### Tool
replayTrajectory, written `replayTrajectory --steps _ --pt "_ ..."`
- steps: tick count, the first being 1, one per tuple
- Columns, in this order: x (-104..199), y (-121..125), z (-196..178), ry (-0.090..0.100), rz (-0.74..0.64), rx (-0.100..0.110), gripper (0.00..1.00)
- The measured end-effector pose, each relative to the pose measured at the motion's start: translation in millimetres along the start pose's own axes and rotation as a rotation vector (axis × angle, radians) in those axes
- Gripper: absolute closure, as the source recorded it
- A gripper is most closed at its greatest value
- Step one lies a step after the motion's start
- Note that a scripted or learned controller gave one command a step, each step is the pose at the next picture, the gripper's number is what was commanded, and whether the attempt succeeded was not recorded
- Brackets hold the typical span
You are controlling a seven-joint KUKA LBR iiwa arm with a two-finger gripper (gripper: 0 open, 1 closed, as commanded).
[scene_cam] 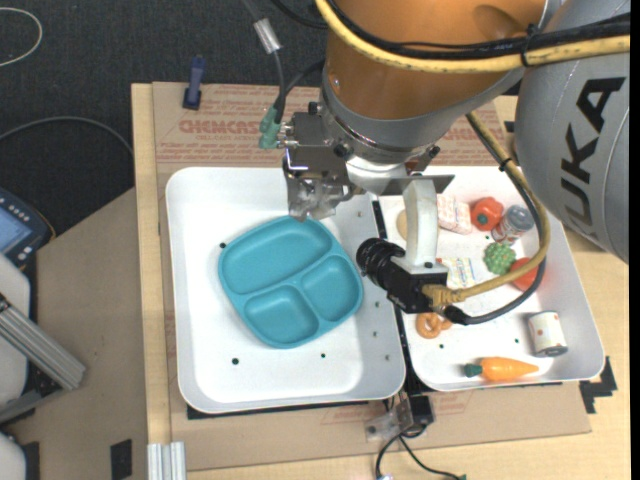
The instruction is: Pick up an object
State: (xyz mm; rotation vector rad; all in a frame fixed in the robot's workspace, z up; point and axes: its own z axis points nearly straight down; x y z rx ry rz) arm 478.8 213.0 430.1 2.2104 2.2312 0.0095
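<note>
Camera view: I see the gripper (318, 200) at the blue divided tray's (290, 280) top edge in the left bin (190, 268) — tray lies just below-left, long axis diagonal. Grip state — can't tell.

Teal three-compartment plate (289, 280) lies flat in left bin, rotated askew, upper edge by the bin's top right. Right bin: toy carrot (499, 369) at bottom edge; white cylinder (545, 332) near right wall; small pretzel (431, 324); green piece (499, 258); red-orange tomato (487, 213); small jar (515, 221) just beside it.
</note>
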Motion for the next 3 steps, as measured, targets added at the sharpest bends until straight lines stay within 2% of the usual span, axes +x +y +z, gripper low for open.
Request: replayTrajectory --steps 1,2,3 --pt "-56.6 -0.3 22.6 -0.006 0.015 0.009 1.00" --pt "16.2 0.6 -64.8 0.004 0.001 -0.006 1.00" --pt "-43.6 0.0 -22.0 -0.006 0.016 0.011 1.00"
